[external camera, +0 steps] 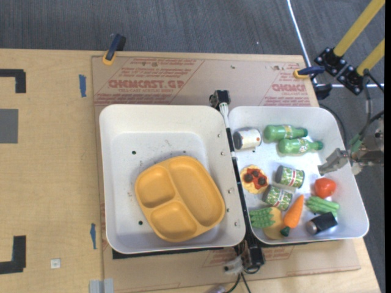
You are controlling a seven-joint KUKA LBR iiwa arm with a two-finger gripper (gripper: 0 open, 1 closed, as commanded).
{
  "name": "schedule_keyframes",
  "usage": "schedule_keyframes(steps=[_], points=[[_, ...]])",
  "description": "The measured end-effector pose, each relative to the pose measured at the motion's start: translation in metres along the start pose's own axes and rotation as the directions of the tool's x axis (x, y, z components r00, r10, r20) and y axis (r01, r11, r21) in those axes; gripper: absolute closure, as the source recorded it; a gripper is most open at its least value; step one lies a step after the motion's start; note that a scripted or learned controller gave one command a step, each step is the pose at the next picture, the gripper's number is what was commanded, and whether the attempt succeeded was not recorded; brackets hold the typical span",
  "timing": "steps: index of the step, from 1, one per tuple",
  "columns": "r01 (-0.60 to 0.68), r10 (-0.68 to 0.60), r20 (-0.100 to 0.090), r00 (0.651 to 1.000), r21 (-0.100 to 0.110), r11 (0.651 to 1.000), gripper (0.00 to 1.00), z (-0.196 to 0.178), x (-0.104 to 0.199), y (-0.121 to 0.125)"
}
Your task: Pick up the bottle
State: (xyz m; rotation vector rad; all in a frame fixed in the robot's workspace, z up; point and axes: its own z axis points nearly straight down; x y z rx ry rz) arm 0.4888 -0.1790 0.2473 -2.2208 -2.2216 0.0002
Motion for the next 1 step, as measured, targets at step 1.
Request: schedule_keyframes(steps=[1], points=[[0.0,0.0,0.001,1.0,-0.002,1.0,1.0,-0.0101,0.0,0.0007]])
